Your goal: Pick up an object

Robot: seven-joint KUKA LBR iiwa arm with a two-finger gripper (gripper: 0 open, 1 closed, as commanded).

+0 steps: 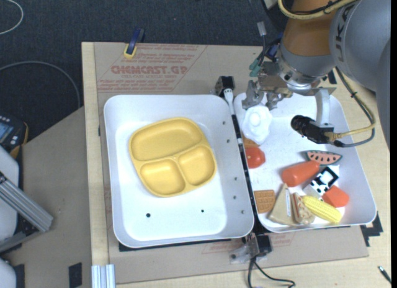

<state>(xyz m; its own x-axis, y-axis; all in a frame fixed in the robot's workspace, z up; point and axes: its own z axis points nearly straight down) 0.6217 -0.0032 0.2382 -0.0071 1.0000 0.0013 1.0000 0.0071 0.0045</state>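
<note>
Toy foods lie in the right bin point(356, 175): a white fried egg point(257, 124), a red tomato point(253, 156), an orange carrot point(300, 172), a watermelon slice point(323, 156), a yellow corn cob point(322, 208), a cracker point(265, 200) and a sandwich piece point(289, 210). My gripper point(261, 99) hangs over the bin's far left corner, just above the egg's far edge. Its fingers stand apart, open, with nothing between them. The arm's wrist hides the bin's far rim.
The left bin point(121, 156) holds a yellow divided plate point(172, 156). A black-and-white tag cube point(322, 181) and an orange piece point(336, 197) lie by the corn. A black cable part point(308, 128) hangs over the right bin. A bin divider point(240, 156) runs between the bins.
</note>
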